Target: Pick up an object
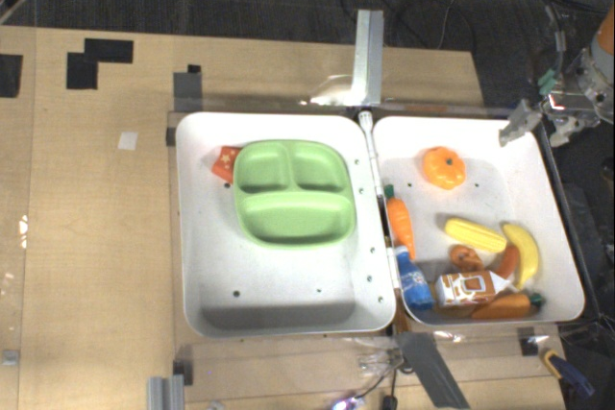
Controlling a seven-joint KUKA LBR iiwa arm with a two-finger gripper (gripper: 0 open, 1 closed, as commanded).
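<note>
Fingers (pixel 524 122) hang over the right bin's (pixel 480 144) far corner; grip state cannot be told. Pumpkin (pixel 444 167) lies nearest; rim collision risk

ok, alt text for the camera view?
Two white bins side by side: the left bin holds a green divided tray, the right bin toy food including a small pumpkin, banana and carrot. The arm's hand hovers at the right bin's far corner.

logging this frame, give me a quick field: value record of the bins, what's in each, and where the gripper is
left bin: green divided plate, small red item at its left edge
right bin: orange pumpkin, carrot, corn, banana, blue bottle, juice carton
clutter: crowded in the near half of the right bin
gripper: over the right bin's far right corner, holding nothing seen
</note>
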